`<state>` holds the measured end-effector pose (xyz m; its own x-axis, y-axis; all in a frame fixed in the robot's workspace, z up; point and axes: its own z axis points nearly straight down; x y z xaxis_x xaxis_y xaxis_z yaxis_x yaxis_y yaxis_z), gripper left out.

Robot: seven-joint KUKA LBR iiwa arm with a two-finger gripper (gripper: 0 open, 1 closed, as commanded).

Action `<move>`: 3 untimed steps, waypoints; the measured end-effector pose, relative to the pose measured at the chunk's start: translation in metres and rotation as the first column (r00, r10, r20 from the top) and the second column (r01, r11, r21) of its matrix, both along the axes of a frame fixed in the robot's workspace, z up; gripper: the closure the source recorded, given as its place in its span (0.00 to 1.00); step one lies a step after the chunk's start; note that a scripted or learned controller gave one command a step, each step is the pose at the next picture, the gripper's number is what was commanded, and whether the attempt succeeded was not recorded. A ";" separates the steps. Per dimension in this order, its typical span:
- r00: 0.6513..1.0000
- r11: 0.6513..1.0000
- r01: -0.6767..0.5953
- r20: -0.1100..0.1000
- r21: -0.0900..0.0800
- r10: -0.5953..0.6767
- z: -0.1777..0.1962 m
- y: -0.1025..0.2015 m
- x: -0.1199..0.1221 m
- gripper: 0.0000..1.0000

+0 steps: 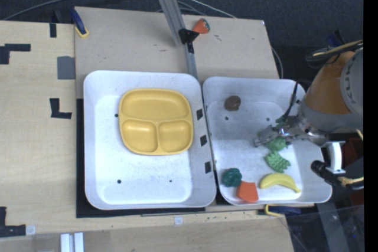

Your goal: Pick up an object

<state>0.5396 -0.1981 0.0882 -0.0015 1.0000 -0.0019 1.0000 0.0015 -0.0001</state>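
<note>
From my remote station I read the gripper low inside the right bin, at the middle of that bin's right half. I use the right bin as the reference for every position below.

Jaws: down among the items. I cannot tell how far apart they stand, and I see nothing clearly held between them.

Candidate object: a green leafy toy, toward the bin's front right, just beside the jaws on the side nearer the front wall. Its long axis appears to run roughly from the bin centre toward the front right corner.

Other contents: a yellow banana at the front right corner; an orange block and a dark green piece against the front wall; a brown round piece near the back.

Judgement: the coming move turns on a short offset toward the front wall.
</note>
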 end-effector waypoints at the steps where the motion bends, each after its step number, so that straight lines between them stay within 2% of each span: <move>1: 1.000 1.000 -0.002 -0.001 0.002 0.002 0.011 0.001 0.000 1.00; 3: 1.000 1.000 -0.001 0.003 0.001 0.001 0.109 0.016 0.012 1.00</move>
